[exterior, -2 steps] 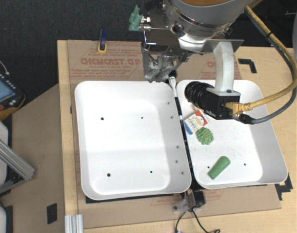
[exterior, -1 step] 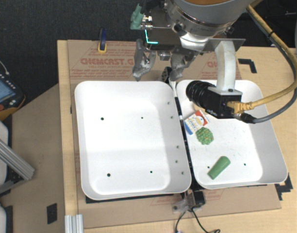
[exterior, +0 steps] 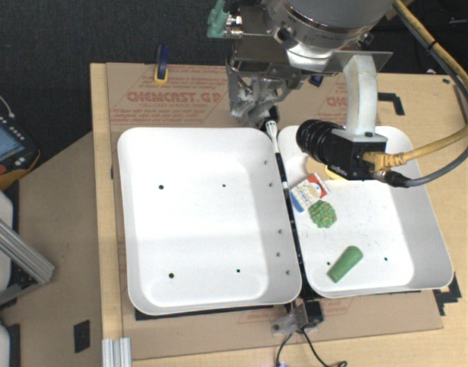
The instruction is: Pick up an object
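Observation:
My gripper (exterior: 253, 107) hangs over the back edge of the left bin (exterior: 142, 159), close to the seam between the two bins, and I see nothing in it. In the right bin (exterior: 425, 243) lie three things. A small white packet with blue and red print (exterior: 308, 192) sits near the bin's left wall. Just in front of it rests a bumpy green ball (exterior: 323, 215). A green cylinder (exterior: 344, 264) lies tilted nearer the front. All three are to the right of the gripper and nearer the front of the bench.
Both bins rest on a brown cardboard sheet (exterior: 180, 90) with red print. A small blue and yellow clamp (exterior: 162, 64) stands at its back edge. The grey arm fills the top of the view.

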Controlling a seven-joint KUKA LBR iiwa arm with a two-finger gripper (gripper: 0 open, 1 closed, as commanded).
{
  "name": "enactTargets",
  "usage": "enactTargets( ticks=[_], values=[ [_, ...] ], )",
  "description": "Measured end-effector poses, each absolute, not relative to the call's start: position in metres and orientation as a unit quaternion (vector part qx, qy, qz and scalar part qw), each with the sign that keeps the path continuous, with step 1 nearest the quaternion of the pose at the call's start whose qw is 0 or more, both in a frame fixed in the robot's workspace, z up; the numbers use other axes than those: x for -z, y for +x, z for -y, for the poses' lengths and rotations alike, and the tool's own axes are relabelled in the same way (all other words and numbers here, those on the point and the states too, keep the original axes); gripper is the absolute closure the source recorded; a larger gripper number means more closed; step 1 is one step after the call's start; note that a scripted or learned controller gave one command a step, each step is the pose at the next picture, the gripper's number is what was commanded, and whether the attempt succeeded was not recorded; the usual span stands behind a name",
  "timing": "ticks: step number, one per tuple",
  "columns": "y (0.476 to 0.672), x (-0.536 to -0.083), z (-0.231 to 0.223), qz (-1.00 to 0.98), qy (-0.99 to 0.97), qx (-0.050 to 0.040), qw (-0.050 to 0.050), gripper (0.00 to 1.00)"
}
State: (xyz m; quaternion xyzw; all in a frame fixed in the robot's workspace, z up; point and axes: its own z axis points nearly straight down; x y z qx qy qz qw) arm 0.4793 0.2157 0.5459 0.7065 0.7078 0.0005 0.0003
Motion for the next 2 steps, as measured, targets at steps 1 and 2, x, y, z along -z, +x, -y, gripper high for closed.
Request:
enactTargets(
  ticks=[1,2],
  values=[
    [0.480,-0.556,-0.216,-0.708,0.706,-0.0018,0.001,1.00],
    [0.567,-0.515,-0.224,-0.706,0.708,-0.0003,0.001,1.00]
  ],
)
